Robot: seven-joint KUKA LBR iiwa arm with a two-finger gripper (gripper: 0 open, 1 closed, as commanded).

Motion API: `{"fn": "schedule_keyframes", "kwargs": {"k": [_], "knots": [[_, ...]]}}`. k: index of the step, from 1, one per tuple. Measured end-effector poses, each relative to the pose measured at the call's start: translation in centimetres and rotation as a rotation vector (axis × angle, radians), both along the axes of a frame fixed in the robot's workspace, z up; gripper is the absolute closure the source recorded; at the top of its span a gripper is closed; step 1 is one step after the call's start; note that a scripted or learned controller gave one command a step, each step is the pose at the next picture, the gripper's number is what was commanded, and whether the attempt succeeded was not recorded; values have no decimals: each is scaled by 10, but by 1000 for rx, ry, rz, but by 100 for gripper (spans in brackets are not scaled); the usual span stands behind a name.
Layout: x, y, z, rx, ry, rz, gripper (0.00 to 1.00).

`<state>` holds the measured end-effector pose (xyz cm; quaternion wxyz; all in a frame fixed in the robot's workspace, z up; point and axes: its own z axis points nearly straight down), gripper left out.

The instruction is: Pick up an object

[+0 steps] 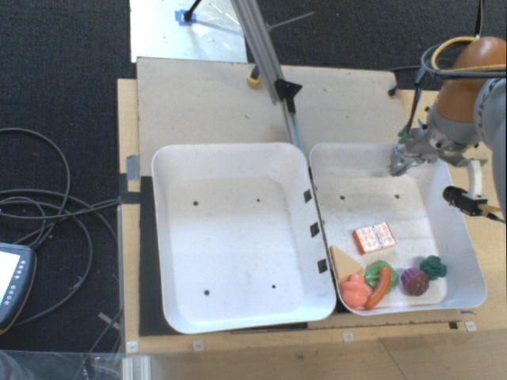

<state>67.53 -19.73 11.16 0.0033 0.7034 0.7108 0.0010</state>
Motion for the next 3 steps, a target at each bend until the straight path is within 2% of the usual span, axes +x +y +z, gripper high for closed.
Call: {"fn": "schedule_keyframes", "kwargs": {"k": [2, 3], "knots": [[11, -3, 103, 1, -3, -4, 100], [1, 51, 96, 4, 4, -1, 100]]}}
